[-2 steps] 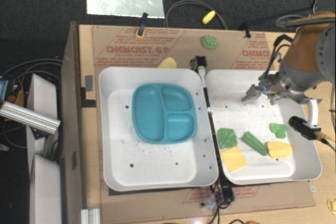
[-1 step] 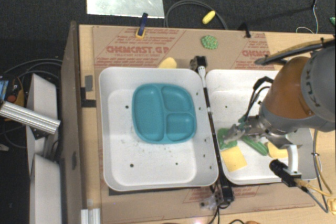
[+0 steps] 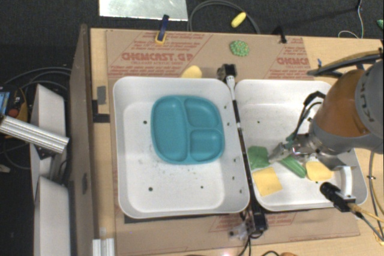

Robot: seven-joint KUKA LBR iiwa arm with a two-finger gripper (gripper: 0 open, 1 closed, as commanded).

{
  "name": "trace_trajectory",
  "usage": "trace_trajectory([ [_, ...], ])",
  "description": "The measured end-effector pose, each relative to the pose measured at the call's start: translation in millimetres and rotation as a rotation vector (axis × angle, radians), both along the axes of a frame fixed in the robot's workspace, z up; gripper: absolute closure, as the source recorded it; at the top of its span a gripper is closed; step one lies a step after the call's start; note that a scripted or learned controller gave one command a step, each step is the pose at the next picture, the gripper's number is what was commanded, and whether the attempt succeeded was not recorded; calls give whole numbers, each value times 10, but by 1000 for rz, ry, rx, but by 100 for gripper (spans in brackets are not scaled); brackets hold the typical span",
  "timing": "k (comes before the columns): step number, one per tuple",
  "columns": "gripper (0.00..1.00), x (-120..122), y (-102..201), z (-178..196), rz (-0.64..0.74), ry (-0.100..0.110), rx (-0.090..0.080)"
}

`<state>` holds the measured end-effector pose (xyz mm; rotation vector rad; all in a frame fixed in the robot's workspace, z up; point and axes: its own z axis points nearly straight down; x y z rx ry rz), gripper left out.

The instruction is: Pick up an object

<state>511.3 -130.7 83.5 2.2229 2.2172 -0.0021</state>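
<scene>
Reaching into the right bin (image 3: 264,96), the end effector (image 3: 287,151), its state impossible to tell, hovers among green pieces (image 3: 259,157), with a flat yellow block (image 3: 267,181) just below, seemingly light, stiff, best pinched across its edges.

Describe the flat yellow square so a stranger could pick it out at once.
Start at the right white bin, the one the grey and orange arm reaches into. Along its near edge lies the flat yellow square, just right of the divider between the bins. The pieces next to it are green or rounded yellow; this one is pale yellow with straight edges.
</scene>
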Motion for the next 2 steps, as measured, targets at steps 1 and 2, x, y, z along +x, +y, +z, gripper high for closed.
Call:
trace_trajectory([
  [1,100,14,30,119,4,-3,2],
  [2,100,398,1123,1061,20,-12,7],
])
